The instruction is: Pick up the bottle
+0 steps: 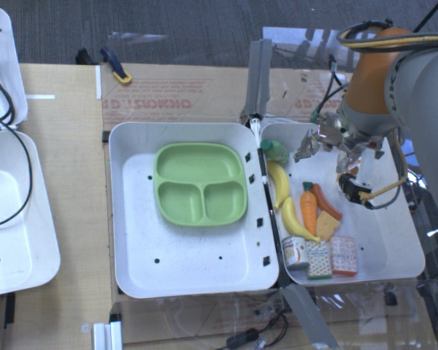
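Observation:
My gripper [334, 150] hangs over the far middle of the right bin [383, 257], below the orange band of the arm [372, 86]. A small green rounded object [275, 150] lies in that bin's far left corner, left of the gripper and apart from it. I cannot tell whether it is the bottle. A bit of red and white [350, 170] shows just under the wrist, too hidden to name. No item is visibly gripped.
The right bin holds two bananas [281, 184], a carrot [308, 208], a sausage [327, 201], a cheese wedge [327, 227], a can [294, 252] and two small boxes [332, 257]. A green divided plate [201, 183] lies in the left bin [131, 261].

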